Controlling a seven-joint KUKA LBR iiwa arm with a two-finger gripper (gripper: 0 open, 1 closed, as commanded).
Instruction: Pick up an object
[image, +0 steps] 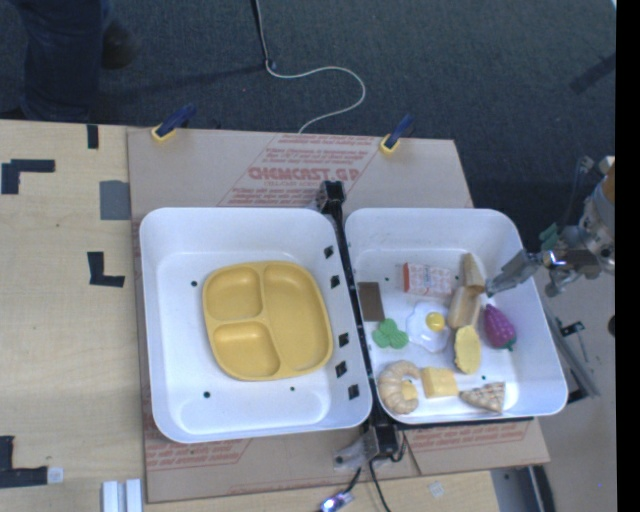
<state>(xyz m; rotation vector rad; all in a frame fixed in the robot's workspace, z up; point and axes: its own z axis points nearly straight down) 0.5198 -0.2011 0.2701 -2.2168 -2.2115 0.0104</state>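
The right white bin (520, 240) holds several toy foods: a red-and-white packet (425, 278), a tan bread stick (467, 292), a purple eggplant (498, 326), a fried egg (432, 326), a green leafy piece (392, 333), a brown bar (369, 300), a yellow lemon-like piece (467, 349), a croissant (399, 387), a cheese block (438, 382) and a pie wedge (484, 397). My gripper (508, 276) reaches in over the bin's right wall. Its tip is just right of the bread stick and above the eggplant. I see nothing held in it.
The left white bin (160, 300) carries a yellow divided plate (267, 320). Both bins rest on cardboard (300, 170) fixed with blue-and-yellow clamps (173, 122). A black divider (345, 300) runs between the bins. A white cable (320, 85) lies on the dark floor behind.
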